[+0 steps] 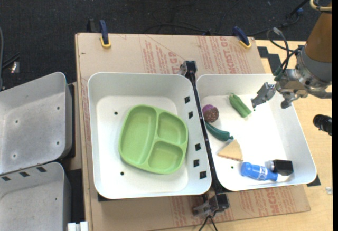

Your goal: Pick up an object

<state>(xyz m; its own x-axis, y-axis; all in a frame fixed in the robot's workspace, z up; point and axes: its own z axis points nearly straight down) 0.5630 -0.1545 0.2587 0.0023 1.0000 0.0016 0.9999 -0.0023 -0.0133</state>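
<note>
Objects in the right bin (296,124): green block (240,105), purple ball (210,113), dark green pod (218,131), tan wedge (231,150), blue bottle (259,171) with black cap. Bottle label unreadable. Red print on the cardboard (142,53) under the bins is too broken to read reliably. Gripper (274,97) sits over the bin's upper right, fingers spread apart, nothing between them. Green block lies just left of it. Left bin (100,119) holds a green tray (153,139).
</note>
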